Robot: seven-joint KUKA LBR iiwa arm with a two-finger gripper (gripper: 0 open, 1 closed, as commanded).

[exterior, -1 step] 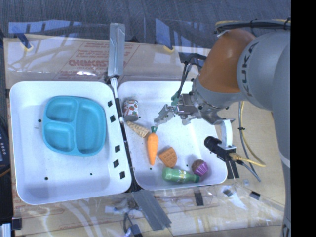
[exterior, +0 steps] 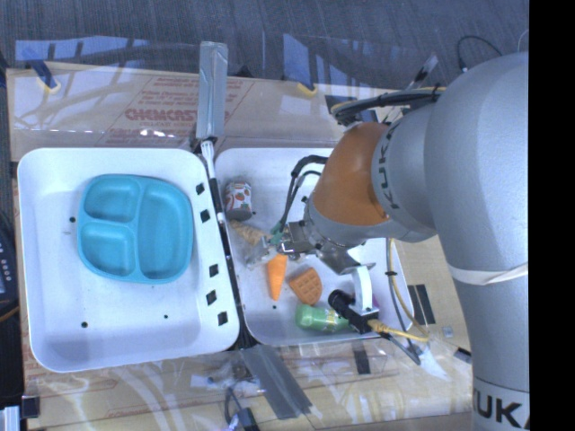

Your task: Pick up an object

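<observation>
In the right bin, my gripper is low over the bin's left middle, under the orange wrist band. Just below it lies an orange carrot, pointing toward the front. A tan waffle-like piece rests right of the carrot. A pale tan, crumpled-looking item lies just left of the gripper. A small brown and white can stands near the bin's left wall. A green bottle lies at the front edge. Nothing can be seen held.
The left bin holds a blue divided plate. A divider with black clips runs between the bins. The arm's large grey body covers the right bin's right side.
</observation>
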